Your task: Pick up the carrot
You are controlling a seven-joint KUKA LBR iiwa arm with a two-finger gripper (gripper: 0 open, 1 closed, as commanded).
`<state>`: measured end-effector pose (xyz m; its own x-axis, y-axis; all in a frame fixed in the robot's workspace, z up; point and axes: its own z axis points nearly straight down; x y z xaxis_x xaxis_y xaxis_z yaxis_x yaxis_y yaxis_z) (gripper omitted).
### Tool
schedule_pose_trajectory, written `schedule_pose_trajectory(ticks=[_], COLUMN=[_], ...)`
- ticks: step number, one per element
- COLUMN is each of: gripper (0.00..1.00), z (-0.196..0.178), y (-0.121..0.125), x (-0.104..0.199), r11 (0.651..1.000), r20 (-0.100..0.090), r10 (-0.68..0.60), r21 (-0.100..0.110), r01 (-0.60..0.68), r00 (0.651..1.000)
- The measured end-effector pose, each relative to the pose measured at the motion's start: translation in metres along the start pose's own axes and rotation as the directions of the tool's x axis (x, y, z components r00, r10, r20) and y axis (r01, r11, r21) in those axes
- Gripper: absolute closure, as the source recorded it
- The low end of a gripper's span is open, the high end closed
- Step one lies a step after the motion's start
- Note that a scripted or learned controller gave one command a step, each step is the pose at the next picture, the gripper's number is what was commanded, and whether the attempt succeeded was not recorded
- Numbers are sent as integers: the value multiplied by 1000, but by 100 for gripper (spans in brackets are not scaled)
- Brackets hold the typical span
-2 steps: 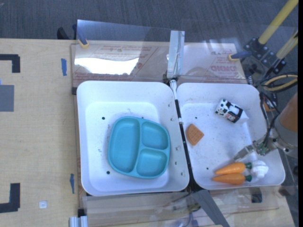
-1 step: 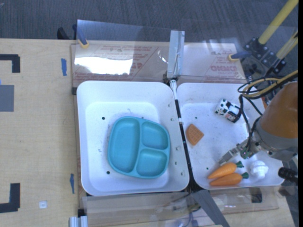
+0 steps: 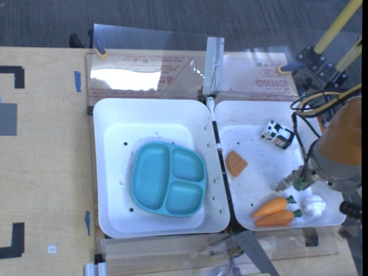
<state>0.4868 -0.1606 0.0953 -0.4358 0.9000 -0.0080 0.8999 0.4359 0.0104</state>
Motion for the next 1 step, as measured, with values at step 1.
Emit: schedule_pose_trajectory(ticks=[1], gripper=[0], z=[1], y=[0], x=[0], r11=[1000], r20=[-1], r10=[0], r21=[1], r01=[0], r00=[1000])
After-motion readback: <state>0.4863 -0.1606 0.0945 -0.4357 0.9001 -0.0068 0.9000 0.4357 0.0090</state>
